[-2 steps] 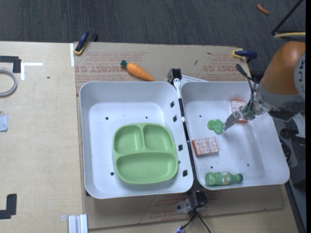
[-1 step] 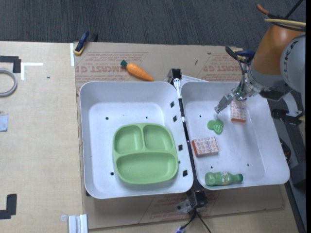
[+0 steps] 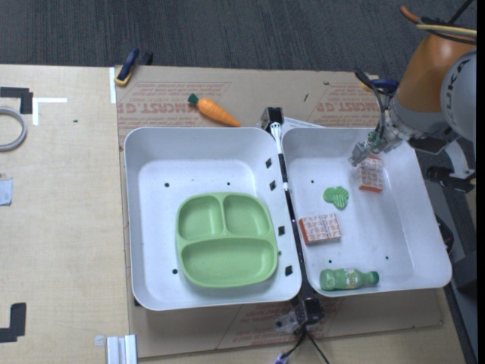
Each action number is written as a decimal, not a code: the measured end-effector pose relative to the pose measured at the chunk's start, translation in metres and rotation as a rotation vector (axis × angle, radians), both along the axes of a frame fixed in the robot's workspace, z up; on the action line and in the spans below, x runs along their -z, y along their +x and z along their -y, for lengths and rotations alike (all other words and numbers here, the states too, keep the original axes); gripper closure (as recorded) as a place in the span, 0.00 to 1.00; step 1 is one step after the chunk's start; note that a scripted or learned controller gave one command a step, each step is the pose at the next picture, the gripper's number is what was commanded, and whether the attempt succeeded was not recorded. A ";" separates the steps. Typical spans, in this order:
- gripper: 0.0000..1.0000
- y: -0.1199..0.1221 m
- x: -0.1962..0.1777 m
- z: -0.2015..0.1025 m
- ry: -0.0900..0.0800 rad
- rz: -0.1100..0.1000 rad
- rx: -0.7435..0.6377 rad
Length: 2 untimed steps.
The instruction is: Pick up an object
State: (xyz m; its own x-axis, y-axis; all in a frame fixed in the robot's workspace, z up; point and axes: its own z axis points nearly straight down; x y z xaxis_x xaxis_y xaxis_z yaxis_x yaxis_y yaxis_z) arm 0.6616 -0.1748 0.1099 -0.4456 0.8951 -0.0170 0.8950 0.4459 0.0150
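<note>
Look at the right bin [image 3: 424,203]: the gripper [image 3: 365,152] hangs over its far half, at about one o'clock from the bin's middle, and you cannot tell from this angle how it is set. Just beside it, toward four o'clock, lies a small red-and-white packet [image 3: 371,177], the nearest candidate for the pick. It looks very close to the gripper, perhaps touching, but you cannot say it is held.

The other pickable things sit further in. A green leafy toy [image 3: 337,196] lies at about eight o'clock from the packet. A patterned box [image 3: 320,228] rests near the bin's middle, close to the divider. A green bottle [image 3: 347,279] lies on its side along the near wall at six o'clock.

The risks, as a judgement: the packet is flat and light, so a descent that lands slightly off centre could push it across the smooth floor rather than trap it. Its slack wrapper may also fold and slip out on the lift. The bin's far wall is near, so a wide approach could clip it.

The left bin [image 3: 151,173] carries a green divided plate [image 3: 226,239], and a toy carrot [image 3: 215,110] lies on the bench [image 3: 61,226] beyond it at twelve o'clock; neither is within easy reach now.
</note>
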 end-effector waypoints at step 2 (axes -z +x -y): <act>0.00 -0.002 -0.055 -0.067 0.009 -0.018 0.112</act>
State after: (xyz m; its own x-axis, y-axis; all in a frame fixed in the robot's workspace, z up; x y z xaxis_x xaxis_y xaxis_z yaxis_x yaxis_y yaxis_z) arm 0.6593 -0.1076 0.1652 -0.3431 0.9393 -0.0021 0.9393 0.3431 0.0022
